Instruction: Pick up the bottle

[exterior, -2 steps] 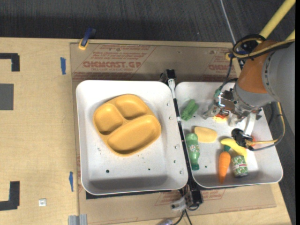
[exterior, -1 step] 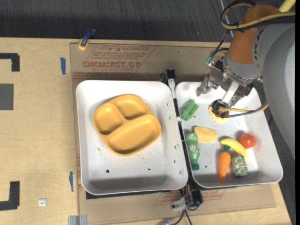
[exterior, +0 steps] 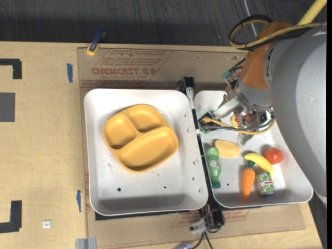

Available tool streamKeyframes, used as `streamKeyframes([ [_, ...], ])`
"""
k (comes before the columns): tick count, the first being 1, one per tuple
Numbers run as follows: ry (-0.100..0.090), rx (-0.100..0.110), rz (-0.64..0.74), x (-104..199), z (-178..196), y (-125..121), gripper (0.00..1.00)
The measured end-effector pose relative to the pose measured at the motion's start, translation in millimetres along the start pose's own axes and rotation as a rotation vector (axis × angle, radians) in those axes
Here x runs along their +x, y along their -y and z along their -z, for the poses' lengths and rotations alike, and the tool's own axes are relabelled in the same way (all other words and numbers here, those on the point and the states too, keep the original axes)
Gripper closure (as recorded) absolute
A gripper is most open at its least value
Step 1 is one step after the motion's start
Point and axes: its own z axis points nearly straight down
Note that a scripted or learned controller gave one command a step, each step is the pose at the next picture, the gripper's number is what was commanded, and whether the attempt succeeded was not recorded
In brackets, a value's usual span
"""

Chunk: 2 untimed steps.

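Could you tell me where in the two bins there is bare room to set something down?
Left bin: bare strips around the yellow tray, widest along the near edge. Right bin: crowded with bottle, carrot, banana, tomato.

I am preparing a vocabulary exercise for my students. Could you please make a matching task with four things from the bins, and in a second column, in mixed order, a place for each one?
Things:
1. yellow divided plate
2. green bottle
3. carrot
4. tomato

Places:
A. right bin, against its left wall
B. right bin, near its right side, beside the banana's end
C. left bin, filling its middle
D. right bin, near the front, next to the small can

Pairs: 1-C, 2-A, 3-D, 4-B
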Motion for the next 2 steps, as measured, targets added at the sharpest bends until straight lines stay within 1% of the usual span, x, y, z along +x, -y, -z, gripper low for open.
streamKeyframes([
  [1,-0.004,-0.003,-0.180,48,77,34,0.00],
  [2,0.000,-0.001,-0.205,24,-1,47,0.00],
])
